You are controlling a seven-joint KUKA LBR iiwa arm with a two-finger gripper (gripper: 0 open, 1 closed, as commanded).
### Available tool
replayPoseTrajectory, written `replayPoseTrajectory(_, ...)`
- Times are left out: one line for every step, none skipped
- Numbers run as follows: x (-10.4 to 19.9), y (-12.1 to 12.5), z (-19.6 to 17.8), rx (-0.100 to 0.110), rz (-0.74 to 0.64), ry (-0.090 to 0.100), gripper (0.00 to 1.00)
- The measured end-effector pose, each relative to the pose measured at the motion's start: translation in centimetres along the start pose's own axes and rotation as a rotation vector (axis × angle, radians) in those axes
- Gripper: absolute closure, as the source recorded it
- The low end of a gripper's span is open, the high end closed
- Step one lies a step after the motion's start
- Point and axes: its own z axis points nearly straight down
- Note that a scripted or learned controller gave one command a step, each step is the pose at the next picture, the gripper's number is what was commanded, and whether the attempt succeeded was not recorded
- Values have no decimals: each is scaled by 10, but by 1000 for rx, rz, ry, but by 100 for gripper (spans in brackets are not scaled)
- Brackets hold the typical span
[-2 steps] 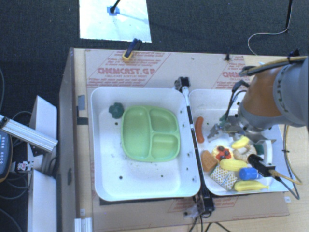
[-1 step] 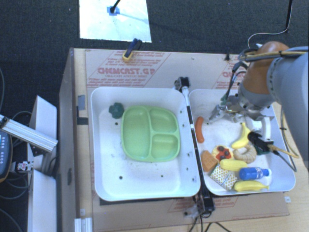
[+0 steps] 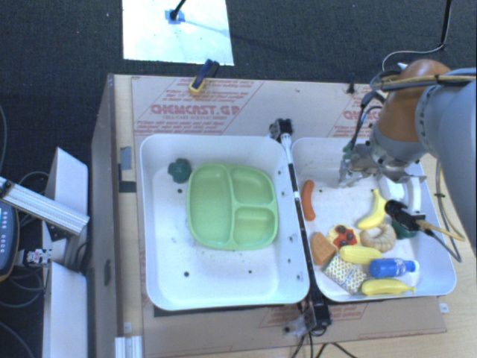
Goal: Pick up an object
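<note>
- hot dog (image 3: 308, 200): orange-red, smooth, rod-shaped; long axis runs roughly up-down in camera view, slightly tilted. Lies in right bin (image 3: 320, 155), left of and below the fingertips, apart from them.
- gripper (image 3: 352, 171): low over the bin's upper part, nothing seen between fingers; open or closed — can't tell.
- banana (image 3: 373, 213), curved yellow, just below-right of fingertips; other toy food piled further down.
- left bin (image 3: 160, 200) holds a green divided plate (image 3: 231, 205); bench top is printed cardboard.

grey arm (image 3: 451, 118), orange band (image 3: 406, 99), black cables (image 3: 365, 118)
</note>
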Motion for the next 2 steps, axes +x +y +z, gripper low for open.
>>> replayPoseTrajectory(0,0,0,0,-1,0,0)
replayPoseTrajectory(0,1,-11,-3,-3,-1,100)
